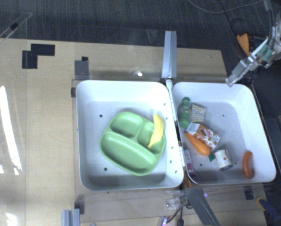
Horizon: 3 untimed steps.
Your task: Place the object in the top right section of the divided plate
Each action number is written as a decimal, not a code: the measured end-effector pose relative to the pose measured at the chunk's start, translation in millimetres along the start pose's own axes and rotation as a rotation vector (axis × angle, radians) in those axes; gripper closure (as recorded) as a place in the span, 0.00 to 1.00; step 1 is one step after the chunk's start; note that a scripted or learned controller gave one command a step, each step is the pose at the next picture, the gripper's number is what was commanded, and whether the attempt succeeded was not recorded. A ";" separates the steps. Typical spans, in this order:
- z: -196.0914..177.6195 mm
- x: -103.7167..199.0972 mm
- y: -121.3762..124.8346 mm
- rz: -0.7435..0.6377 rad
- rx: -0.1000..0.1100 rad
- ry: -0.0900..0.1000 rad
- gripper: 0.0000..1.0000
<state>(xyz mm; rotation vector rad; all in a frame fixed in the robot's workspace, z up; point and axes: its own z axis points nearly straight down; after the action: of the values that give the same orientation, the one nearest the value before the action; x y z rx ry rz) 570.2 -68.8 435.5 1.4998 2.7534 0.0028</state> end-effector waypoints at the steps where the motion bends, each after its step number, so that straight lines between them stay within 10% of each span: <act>1: 138.1 86.7 2.0 -0.353 0.001 0.003 0.00; 2: 127.7 85.5 5.1 -0.353 -0.005 -0.001 1.00; 3: 191.7 210.3 37.1 -0.402 0.001 0.004 1.00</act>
<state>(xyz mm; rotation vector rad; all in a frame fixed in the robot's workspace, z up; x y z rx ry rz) 488.5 127.7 242.9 0.9206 3.0015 0.0029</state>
